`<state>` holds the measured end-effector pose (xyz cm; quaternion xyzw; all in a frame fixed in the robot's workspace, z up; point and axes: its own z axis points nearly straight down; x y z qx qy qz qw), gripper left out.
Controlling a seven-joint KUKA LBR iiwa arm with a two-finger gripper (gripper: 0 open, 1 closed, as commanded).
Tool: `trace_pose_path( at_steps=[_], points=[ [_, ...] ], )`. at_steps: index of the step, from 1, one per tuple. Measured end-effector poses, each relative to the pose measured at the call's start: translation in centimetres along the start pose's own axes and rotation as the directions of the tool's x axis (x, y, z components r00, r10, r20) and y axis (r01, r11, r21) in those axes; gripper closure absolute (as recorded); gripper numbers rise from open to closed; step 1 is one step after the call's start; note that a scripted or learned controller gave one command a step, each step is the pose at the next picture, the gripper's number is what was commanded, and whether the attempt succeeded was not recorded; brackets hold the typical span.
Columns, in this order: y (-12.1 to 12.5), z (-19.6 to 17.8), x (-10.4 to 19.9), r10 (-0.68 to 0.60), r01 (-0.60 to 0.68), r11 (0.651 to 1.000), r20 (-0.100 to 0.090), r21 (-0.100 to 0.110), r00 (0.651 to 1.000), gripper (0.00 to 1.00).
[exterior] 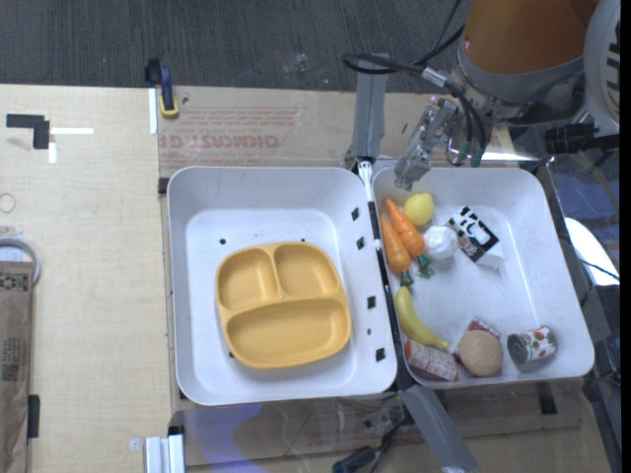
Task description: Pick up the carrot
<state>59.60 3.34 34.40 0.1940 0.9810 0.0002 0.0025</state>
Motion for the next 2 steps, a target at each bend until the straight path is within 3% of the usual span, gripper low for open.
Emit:
trace_pose_path(
  at_steps=[1,2],
  points=[
    [5.5,9.9,1.0,-0.016,0.016,1.000,-0.004,0.002,1.000,1.00],
    [14.7,8.8,3.9,0.024,-0.024,1.000,-0.003,0.001,1.000,1.00]
  ],
)
